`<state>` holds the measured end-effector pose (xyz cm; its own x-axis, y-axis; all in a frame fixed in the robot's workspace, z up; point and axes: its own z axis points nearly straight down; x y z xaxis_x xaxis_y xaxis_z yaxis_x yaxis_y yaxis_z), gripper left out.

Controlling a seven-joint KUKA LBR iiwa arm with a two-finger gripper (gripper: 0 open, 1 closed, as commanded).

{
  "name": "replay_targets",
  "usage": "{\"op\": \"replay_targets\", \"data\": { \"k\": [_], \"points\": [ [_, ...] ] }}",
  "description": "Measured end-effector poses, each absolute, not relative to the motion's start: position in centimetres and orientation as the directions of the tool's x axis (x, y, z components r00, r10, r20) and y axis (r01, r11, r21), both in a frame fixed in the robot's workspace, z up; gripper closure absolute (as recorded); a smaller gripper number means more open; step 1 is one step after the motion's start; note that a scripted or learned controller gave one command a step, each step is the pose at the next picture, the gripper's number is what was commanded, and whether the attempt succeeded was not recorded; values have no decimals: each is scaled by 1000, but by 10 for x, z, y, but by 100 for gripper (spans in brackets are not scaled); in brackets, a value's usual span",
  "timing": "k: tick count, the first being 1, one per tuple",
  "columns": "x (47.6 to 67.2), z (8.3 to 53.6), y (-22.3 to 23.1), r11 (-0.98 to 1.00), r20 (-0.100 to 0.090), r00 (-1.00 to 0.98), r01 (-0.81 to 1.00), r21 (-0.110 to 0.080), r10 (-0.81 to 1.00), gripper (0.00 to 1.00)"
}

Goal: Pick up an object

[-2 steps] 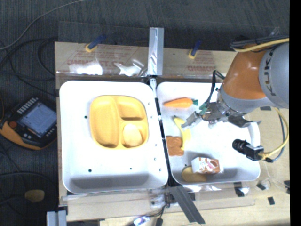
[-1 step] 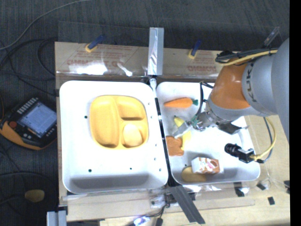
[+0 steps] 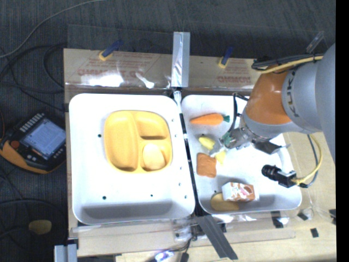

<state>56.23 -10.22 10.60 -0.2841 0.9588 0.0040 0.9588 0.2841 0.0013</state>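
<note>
Two shallow white plastic bins with rounded corners and glossy walls sit side by side on the bench. The left bin holds a smooth yellow compartment tray, moulded with one long well on its left and two smaller wells on its right; a pale, rounded egg-like lump rests in the lower right well. The right bin carries the loose objects. An orange carrot with a green tip lies lengthwise near the bin's upper wall, tapered and matte. Below it sits a small yellow, lemon-shaped piece, and under that a flat, rust-orange block with softened corners. Near the front wall a small printed carton, white with reddish markings, lies on its side, touching a rounded tan, bread-like piece. The grey arm, with its glossy orange band, reaches in from the right, and the gripper is low over the bin floor, just right of the lemon-shaped piece and below the carrot's green tip. Whether it is open or closed cannot be told from this slant, and no object is seen between its tips. A small pale yellow scrap lies just below it.
</note>
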Motion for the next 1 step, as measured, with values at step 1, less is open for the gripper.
{"op": "replay_targets", "data": {
  "k": [1],
  "points": [
    [597,217,-34,287,0,-287,958,-1,958,100]
  ]
}}
